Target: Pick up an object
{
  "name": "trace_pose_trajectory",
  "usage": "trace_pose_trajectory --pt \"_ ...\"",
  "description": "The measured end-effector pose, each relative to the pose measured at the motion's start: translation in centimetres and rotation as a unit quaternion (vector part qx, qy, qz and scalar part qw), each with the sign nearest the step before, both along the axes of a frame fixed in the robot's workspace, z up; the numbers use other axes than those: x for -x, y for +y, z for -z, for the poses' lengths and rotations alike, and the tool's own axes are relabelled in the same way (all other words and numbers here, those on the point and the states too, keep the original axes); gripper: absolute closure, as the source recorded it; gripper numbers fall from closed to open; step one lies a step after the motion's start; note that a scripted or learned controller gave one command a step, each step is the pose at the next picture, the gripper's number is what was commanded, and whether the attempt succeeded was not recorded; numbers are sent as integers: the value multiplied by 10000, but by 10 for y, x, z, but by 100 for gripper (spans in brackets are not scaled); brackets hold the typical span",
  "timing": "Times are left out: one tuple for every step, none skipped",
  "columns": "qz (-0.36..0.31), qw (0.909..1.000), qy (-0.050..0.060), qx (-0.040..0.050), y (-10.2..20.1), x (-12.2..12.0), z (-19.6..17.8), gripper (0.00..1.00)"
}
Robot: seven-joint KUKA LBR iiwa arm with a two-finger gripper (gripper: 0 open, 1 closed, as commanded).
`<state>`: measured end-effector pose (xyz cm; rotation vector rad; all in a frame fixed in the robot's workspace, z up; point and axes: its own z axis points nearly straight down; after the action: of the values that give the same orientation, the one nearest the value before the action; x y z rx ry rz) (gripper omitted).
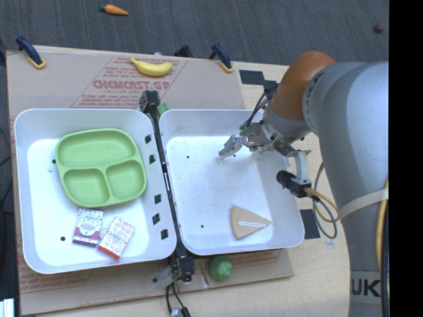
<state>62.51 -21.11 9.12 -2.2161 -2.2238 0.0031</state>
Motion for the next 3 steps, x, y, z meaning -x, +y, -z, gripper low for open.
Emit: trace_pose_trajectory --pt "-7 10000 4 -1 1 12 -3 0" --pt "-5 10000 -15 -2 0 -26 -51 0" --pt "2 10000 -19 4 -1 29 -134 0"
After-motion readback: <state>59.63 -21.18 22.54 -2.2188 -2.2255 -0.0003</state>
